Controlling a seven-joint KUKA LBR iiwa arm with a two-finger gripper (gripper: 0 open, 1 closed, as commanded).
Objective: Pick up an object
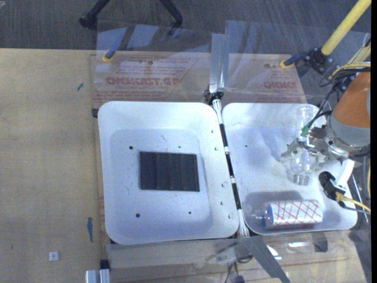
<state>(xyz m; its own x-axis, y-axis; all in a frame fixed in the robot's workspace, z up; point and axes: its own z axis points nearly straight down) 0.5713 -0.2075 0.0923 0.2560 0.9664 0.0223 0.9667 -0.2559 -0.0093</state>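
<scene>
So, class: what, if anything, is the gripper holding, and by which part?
It cannot be told. The gripper overlaps a clear plastic cup in the right bin; no grasp shows.

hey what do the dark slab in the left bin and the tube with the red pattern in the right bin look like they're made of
The dark slab looks like matte black rubber or foam: flat, dull, faintly ribbed, no shine. Hard to say which. The tube looks like a clear plastic bottle with a white label crossed by red lines and a bluish cap end, lying inside a see-through plastic tray.

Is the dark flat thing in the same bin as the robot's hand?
No, the dark flat pad lies in the left bin, while the gripper is over the right bin.
</scene>
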